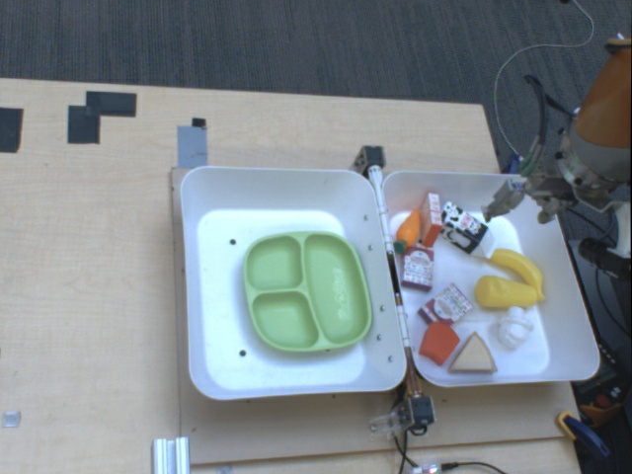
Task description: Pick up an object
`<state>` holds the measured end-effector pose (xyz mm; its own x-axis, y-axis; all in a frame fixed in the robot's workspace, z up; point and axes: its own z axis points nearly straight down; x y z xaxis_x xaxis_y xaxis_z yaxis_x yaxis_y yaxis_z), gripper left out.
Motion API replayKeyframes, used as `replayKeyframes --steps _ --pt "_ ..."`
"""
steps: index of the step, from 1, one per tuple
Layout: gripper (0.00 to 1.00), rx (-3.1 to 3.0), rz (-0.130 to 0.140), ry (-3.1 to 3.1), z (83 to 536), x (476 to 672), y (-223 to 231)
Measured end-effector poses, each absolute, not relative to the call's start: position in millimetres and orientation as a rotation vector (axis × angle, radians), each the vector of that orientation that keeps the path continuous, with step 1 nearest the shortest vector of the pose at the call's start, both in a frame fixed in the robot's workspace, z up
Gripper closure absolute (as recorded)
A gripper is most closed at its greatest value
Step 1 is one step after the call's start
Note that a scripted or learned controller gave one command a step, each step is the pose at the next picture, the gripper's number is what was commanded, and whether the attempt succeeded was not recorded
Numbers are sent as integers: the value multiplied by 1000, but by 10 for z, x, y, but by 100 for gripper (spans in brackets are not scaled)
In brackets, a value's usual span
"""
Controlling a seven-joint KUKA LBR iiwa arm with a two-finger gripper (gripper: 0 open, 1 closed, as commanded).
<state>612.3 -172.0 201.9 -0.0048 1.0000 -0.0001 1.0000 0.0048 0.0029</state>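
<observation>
Arm (602, 131): cut off by right edge; upper links out of frame.
Small boxes (419, 265) in right bin (573, 309): printing too small to read.
White item (513, 329): blurred against bin floor, shape unclear.

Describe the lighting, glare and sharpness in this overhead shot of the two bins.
Camera view: bright, even light from above; the left white plastic bin shows a washed-out glare on its floor around the pale green three-compartment tray; shadows stay soft and short; the small toys in the right white bin look slightly soft, and the grey two-finger gripper at its upper edge is blurred.
</observation>
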Motion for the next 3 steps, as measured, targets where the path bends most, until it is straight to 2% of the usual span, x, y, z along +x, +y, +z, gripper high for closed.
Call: replayKeyframes --steps 1,2,3 --pt "0 2215 4 2224 944 5604 -1709" --pt "0 2212 9 2219 870 5142 -1226" --pt "100 2208 15 2216 984 5165 -1223"
